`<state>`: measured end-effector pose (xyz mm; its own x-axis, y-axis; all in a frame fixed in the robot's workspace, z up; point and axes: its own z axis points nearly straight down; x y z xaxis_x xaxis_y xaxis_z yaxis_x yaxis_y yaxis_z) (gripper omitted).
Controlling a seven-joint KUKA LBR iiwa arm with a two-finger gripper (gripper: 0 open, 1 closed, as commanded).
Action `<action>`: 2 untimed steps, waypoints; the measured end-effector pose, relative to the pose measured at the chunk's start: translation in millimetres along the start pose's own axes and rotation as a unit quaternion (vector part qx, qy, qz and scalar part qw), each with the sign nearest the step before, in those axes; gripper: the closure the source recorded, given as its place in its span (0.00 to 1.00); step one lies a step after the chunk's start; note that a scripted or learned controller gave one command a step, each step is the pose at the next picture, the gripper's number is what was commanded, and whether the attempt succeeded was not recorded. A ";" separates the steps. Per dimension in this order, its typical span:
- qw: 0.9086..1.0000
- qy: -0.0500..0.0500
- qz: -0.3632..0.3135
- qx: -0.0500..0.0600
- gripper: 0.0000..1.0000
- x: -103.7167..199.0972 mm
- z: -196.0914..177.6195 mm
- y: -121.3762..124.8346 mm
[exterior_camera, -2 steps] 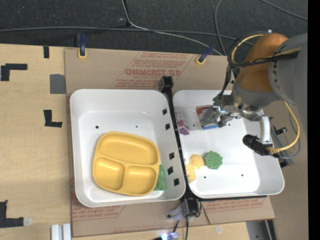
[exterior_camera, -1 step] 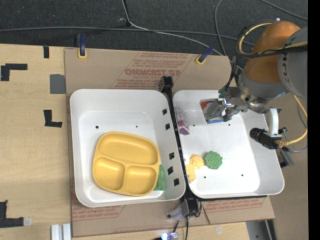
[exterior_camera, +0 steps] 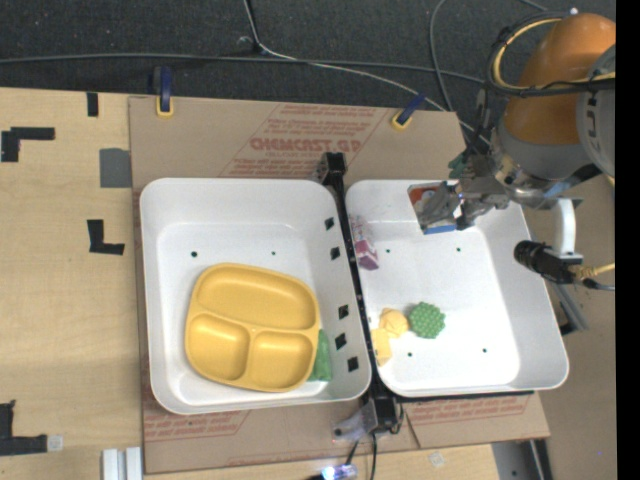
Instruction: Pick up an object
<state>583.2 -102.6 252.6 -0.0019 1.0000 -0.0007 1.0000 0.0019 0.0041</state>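
Observation:
My gripper hangs over the far part of the right bin, near its back wall. Small red and blue patches show at its tip, and I cannot tell whether they belong to an object or to the gripper. A green bumpy object lies in the near part of the right bin, with a yellow object touching its left side. A small purple object lies against that bin's left wall. All three lie apart from the gripper, nearer and to its left.
A yellow divided tray takes up much of the left bin, with a green item wedged at its right edge. A black divider separates the bins. Cables hang behind the arm.

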 end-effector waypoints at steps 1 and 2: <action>1.000 0.000 0.000 0.000 1.00 -0.1 -45.2 0.9; 1.000 0.000 -0.001 0.003 1.00 40.1 -34.5 13.8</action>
<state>596.9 -62.4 287.1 -0.0039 1.0000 -0.0004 1.0000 0.0039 -0.0011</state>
